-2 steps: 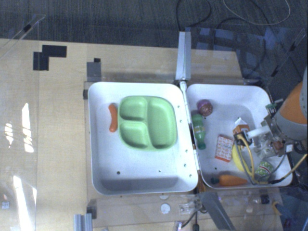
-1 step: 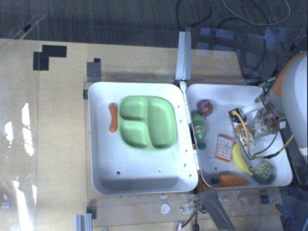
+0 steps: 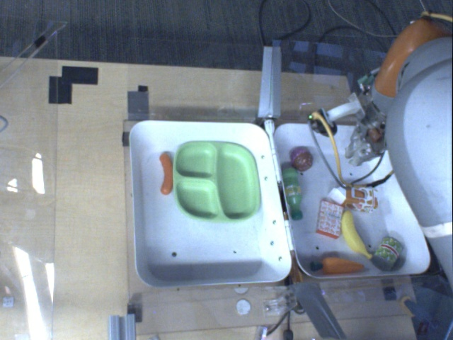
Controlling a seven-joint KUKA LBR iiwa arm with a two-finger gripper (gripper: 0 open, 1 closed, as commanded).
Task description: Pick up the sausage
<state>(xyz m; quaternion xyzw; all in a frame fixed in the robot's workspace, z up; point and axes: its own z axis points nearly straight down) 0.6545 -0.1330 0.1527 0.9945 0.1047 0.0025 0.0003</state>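
Sausage: small, orange-red, elongated, slightly curved. Lies flat on floor of left bin, long axis running near-to-far, just beside left edge of green divided tray.

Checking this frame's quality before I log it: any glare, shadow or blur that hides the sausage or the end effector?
Camera view: the sausage is evenly lit and distinct against the white left bin, beside the green tray; bright reflections streak the bench at far left, well away from it; the end effector over the right bin looks soft and cluttered by cables, so its outline is hard to read.
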